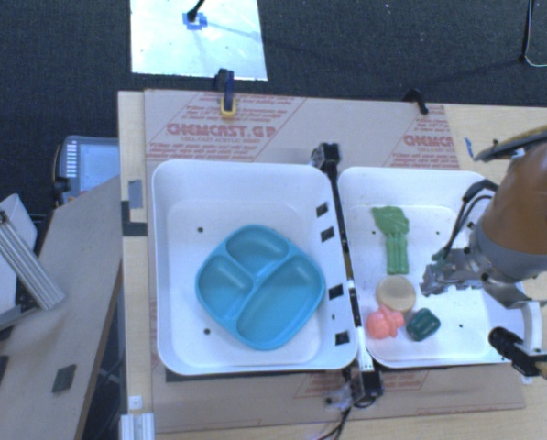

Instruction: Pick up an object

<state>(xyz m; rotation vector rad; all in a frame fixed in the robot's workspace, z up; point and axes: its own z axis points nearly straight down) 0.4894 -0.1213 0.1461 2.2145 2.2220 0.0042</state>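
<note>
In the right bin (pixel 438 200) lie a long green toy (pixel 392 236), a tan round block (pixel 397 293), a pink toy (pixel 383 324) and a dark green block (pixel 423 324). My gripper (pixel 435 280) hangs over the bin's right half, just right of the tan round block and above the dark green block. The wrist and arm hide its fingers from the camera. Nothing shows between them.
The left bin (pixel 181 191) holds a blue divided plate (pixel 259 285). A black divider strip (pixel 339 255) runs between the two bins. The arm's orange band (pixel 534 200) hangs over the right bin's right edge. Cardboard (pixel 255 126) lies under both bins.
</note>
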